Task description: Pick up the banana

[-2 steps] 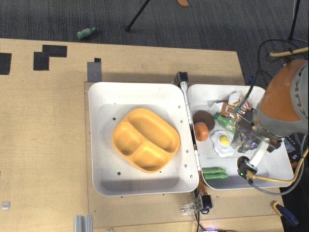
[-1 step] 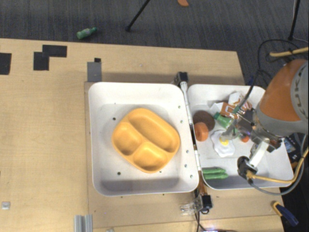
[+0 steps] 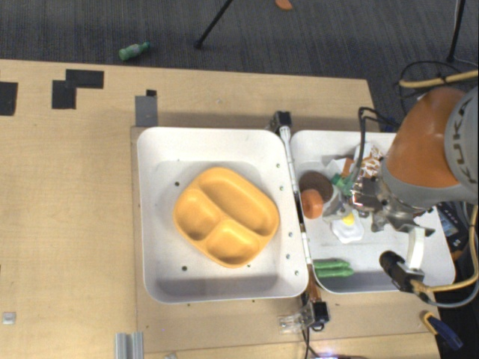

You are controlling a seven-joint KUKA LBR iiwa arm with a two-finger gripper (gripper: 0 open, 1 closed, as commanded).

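A green item (image 3: 331,268) is lying at the right bin's (image 3: 441,271) 6 o'clock edge. A yellow-and-white piece (image 3: 346,226), possibly the banana, is sitting mid-bin. The gripper (image 3: 358,194) is hovering at its 1 o'clock, grip state unreadable. A brown-orange item (image 3: 314,193) is resting at the gripper's 9 o'clock. A yellow tray (image 3: 226,215) is filling the left bin (image 3: 161,275).

Yellow divided tray (image 3: 226,215) in a white bin (image 3: 161,200); green toy (image 3: 331,267); orange-banded grey arm (image 3: 430,144).
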